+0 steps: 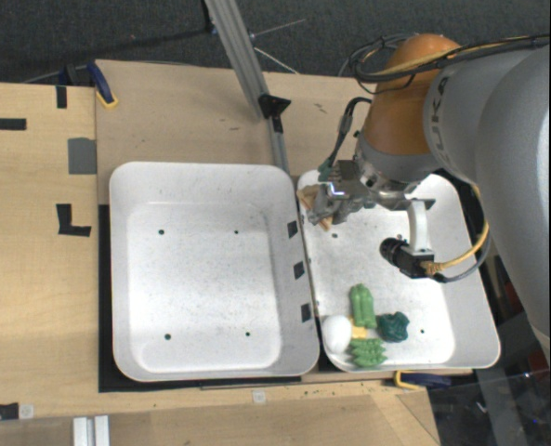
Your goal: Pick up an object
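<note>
My gripper (329, 201) hangs over the far left corner of the right bin (461, 337), close to the divider between the bins. A small tan-brown object (321, 219) shows right at its tip, partly hidden by it; whether it is touched or held is unclear. At the bin's near left lie a dark green toy (361, 306), a teal lump (393, 326), a white ball (335, 331) and a light green piece (367, 351), all well apart from the gripper.
The left bin (126, 249) sits beside the right one, sharing a raised rim. A grey metal pole (247, 59) slants down to the bins' far edge. A black cable fitting (400, 256) on the arm hangs over the right bin's middle.
</note>
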{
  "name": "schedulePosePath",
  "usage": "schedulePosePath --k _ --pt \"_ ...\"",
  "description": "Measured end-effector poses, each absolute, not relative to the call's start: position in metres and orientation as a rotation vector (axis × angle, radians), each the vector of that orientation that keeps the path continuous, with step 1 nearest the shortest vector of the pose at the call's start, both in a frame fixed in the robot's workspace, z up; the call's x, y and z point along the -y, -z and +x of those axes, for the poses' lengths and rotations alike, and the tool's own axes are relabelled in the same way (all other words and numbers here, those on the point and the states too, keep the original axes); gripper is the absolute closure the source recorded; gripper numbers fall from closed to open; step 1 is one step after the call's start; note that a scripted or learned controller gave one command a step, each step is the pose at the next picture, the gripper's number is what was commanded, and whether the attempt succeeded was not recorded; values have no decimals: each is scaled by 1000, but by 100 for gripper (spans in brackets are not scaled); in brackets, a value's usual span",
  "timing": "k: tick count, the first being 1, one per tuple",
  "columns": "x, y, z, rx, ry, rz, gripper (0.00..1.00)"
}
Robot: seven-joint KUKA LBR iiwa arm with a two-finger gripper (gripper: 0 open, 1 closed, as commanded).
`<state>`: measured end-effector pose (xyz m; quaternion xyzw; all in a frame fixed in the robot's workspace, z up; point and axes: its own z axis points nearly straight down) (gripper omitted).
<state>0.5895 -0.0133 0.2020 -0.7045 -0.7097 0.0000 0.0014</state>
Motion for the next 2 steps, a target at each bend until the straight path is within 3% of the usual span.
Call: schedulePosePath --k 2 --pt "-94 -214 632 2229 4 -2212 100"
